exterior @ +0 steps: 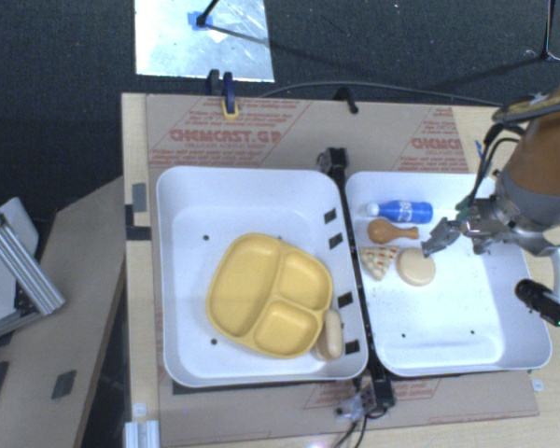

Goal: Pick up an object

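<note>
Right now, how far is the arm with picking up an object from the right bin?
Done: the gripper has reached into the right white bin, just above the round beige cookie-like toy. In hand: nothing visible between its fingers. Left: grasping and lifting; the blue-and-white toy bottle and brown toy drumstick also lie untouched.

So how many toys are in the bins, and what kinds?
Yellow divided tray: 1
Bread roll: 1
Blue and white bottle: 1
Drumstick: 1
Pizza slice: 1
Round cookie: 1
Total: 6
</note>
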`<state>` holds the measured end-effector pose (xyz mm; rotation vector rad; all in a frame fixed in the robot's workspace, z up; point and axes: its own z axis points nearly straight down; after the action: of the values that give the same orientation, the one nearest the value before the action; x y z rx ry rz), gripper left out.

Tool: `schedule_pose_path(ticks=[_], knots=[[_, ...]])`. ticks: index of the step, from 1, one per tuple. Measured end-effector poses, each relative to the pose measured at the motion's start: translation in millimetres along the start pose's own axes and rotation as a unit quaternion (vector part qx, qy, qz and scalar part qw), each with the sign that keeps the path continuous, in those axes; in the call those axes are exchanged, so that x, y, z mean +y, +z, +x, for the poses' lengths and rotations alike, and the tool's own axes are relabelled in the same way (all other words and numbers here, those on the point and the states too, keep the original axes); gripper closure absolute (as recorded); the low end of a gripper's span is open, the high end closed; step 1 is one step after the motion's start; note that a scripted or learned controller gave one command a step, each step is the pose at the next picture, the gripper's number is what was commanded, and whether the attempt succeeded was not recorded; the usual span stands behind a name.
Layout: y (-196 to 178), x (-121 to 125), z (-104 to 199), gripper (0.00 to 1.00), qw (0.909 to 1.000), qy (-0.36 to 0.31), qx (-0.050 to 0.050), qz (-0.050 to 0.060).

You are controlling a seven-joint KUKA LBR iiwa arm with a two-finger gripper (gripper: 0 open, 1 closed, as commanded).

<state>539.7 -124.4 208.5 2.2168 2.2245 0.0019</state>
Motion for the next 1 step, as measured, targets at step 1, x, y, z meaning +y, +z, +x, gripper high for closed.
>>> schedule_pose_path(ticks=[1], knots=[[46.4, -5.0, -7.3, 0.00, 1.0000, 0.001, 0.000, 0.002]])
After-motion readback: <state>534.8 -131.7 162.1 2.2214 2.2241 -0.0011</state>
